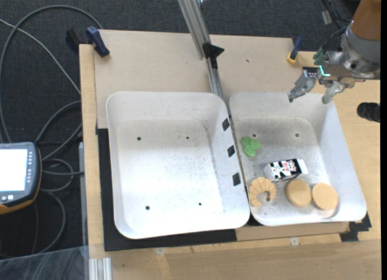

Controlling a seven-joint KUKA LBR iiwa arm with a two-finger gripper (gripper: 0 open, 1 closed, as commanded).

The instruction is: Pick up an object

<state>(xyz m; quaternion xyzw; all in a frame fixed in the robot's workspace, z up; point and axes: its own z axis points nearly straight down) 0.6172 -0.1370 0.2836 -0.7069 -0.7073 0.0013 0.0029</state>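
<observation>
— Two white bins sit side by side on the bench (151, 61), is that right?

— Yes. The left bin (121, 109) and the right bin (338, 146) meet at their inner rims, on a pale board with black matting showing under the front edge. The floor around is dark carpet, with grey cables (42, 91) looping down the left side and a handheld screen (15, 173) lying near the bench's left edge.

— Where are the things to pick?

— All in the right bin, toward its front edge. A green piece (251, 146) lies by the inner rim; a small box with playing cards on it (285, 169) sits mid-bin; along the front are a curled pastry (262, 192) and two round biscuits (311, 194), those two touching.

— And the gripper (311, 89)?

— It hangs over the back right corner of that bin, fingers spread apart, nothing between them.

— Anything else?

— A metal post (196, 25) slants up from the back, and blue clamps (97, 40) grip the back corners.
</observation>
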